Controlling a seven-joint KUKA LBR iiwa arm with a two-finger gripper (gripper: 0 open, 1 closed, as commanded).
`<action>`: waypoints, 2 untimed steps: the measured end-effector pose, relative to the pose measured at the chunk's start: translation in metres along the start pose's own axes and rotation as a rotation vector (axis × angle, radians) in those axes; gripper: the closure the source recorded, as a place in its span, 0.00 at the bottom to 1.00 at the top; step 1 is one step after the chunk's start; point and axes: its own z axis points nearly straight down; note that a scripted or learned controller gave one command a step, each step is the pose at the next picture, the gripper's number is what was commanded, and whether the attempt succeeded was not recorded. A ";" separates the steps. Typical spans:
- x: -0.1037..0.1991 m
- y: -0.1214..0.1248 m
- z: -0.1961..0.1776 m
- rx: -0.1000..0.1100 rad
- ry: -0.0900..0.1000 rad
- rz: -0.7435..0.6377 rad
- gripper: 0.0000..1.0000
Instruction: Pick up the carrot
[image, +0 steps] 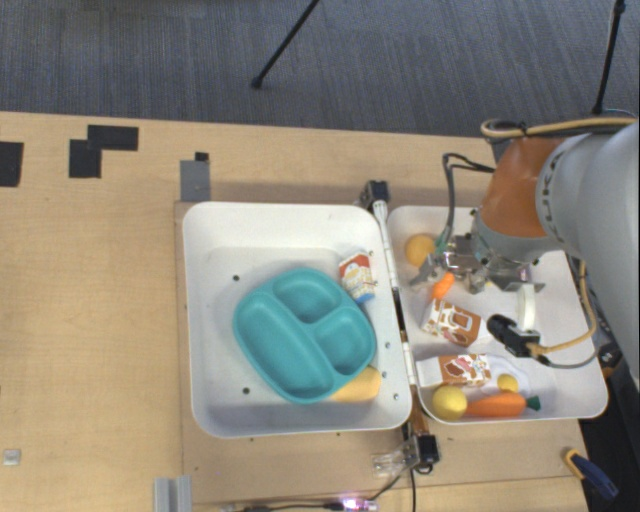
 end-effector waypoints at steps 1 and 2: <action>0.001 0.002 -0.012 -0.004 0.000 -0.001 1.00; 0.064 -0.002 -0.100 -0.001 0.002 -0.124 1.00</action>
